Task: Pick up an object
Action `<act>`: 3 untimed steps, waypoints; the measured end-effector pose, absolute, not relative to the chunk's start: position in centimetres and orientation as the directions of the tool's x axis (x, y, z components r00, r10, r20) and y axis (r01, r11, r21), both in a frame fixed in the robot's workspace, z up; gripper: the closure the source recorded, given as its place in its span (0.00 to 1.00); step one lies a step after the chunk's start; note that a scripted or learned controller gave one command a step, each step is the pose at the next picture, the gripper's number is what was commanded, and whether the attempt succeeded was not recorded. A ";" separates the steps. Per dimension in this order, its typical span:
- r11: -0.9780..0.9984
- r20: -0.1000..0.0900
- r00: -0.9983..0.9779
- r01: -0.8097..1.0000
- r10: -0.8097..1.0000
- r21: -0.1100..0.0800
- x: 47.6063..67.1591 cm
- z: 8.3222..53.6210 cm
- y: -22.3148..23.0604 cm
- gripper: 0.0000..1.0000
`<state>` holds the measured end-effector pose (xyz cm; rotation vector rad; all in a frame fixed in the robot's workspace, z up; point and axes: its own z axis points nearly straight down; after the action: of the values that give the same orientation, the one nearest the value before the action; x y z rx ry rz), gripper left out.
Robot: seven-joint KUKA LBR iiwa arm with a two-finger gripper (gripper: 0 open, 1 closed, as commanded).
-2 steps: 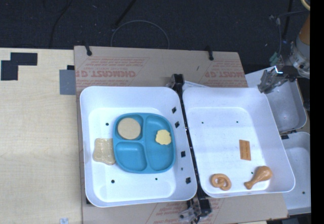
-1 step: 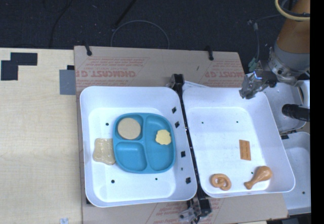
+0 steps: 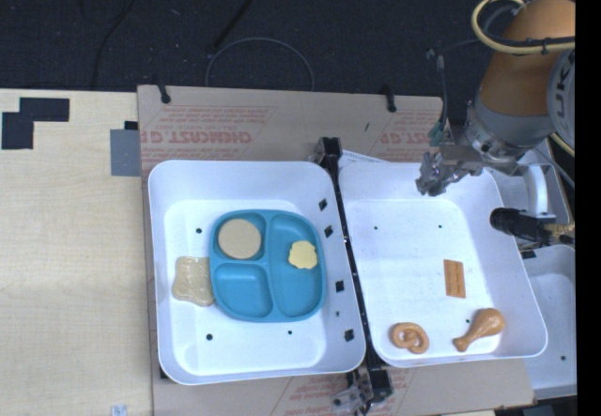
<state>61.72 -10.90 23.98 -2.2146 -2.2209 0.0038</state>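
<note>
My gripper hangs over the back edge of the right bin, with nothing seen between its fingers. In that bin lie an orange-brown strip, a pretzel near the front, and a brown drumstick at the front right. The left bin bears a blue divided tray. A round tan cookie sits in the tray's back-left compartment and a small yellow piece in its right one. A pale bread slice lies just left of the tray.
A black divider runs between the two bins. Cardboard lies under them, on a wooden bench. The middle and back left of the right bin is bare white floor.
</note>
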 end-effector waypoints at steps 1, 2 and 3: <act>0.004 0.002 -0.004 1.000 1.000 -0.005 60.2 24.6 -5.3 1.00; 0.004 0.002 -0.004 1.000 1.000 -0.005 59.6 24.8 -0.3 1.00; 0.003 0.001 -0.003 1.000 1.000 -0.006 57.6 25.0 4.9 1.00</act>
<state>57.62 4.93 24.99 -2.2144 -2.2218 0.0050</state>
